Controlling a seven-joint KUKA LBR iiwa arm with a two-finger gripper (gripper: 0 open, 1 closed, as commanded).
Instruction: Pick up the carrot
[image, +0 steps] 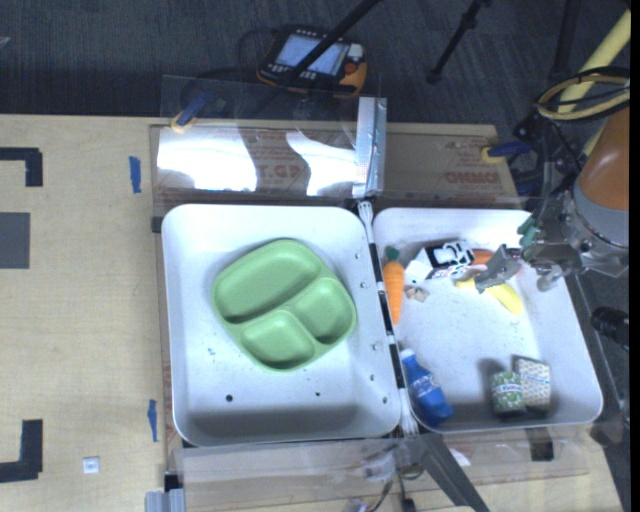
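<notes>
A green divided plate (285, 302) sits in the left bin (190, 240). The carrot (393, 287) lies untouched against the right bin's (570, 330) left wall. Further right, the gripper (497, 272) hovers apart from it, fingers spread, holding nothing; the grasp remains.

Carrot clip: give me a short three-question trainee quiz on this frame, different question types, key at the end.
1. True or false: the carrot lies in the same bin as the green divided plate.
2. Which lies nearest the gripper? A) blue bottle B) banana C) carrot
3. Fill in: the carrot lies along the right bin's ____ wall.

Key: 1 false, it is in the right bin, the plate in the left bin. 2 B. 3 left.
</notes>
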